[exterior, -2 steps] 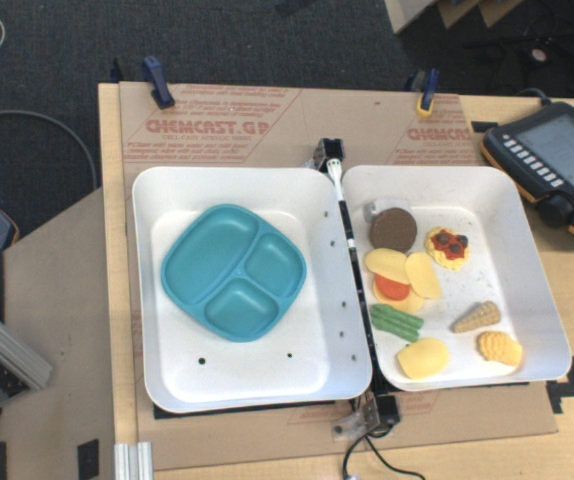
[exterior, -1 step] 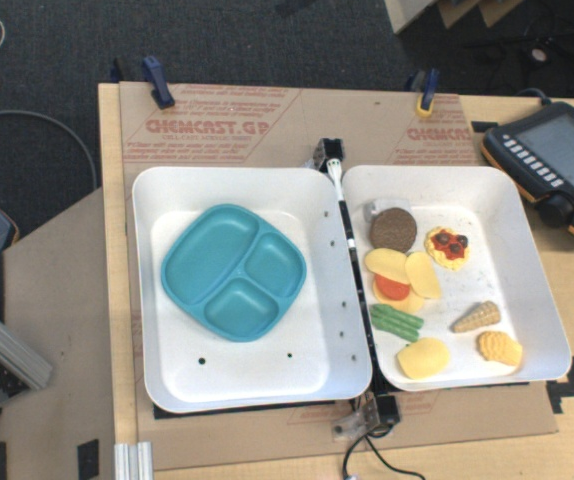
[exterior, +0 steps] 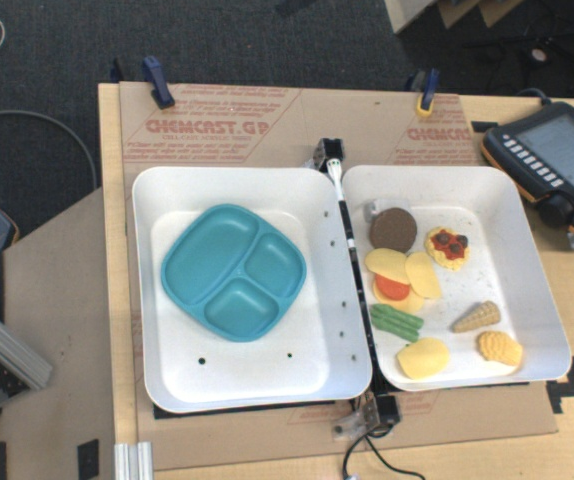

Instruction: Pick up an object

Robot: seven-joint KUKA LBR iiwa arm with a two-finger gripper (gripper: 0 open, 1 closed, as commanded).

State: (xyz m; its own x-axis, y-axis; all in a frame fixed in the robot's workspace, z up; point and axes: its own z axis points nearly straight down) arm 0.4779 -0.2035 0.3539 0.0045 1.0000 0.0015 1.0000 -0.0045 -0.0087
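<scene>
On the desk (exterior: 267,118) two shallow white bins sit side by side, their inner rims touching along a dark clamped seam. The left bin (exterior: 157,268) holds a teal divided plate (exterior: 233,271), turned at a slant, with three compartments and nothing on them. The right bin (exterior: 527,268) holds the toy food, all gathered in its lower half (toward 6 o'clock of the bin's middle): a dark brown round patty (exterior: 394,229) at 11 o'clock of the group, a small tart with red and dark berries (exterior: 448,247) just beside it at 3 o'clock, and below them a cluster of pale yellow pieces (exterior: 407,271) touching a red slice (exterior: 391,289). A green bean pod (exterior: 396,322) lies at the cluster's 6 o'clock, with a yellow lump (exterior: 423,359) below that. At 3 o'clock of the pod lie a tan cone (exterior: 477,316) and an orange ridged piece (exterior: 499,347), apart from each other. The pincer's state cannot be told.
</scene>
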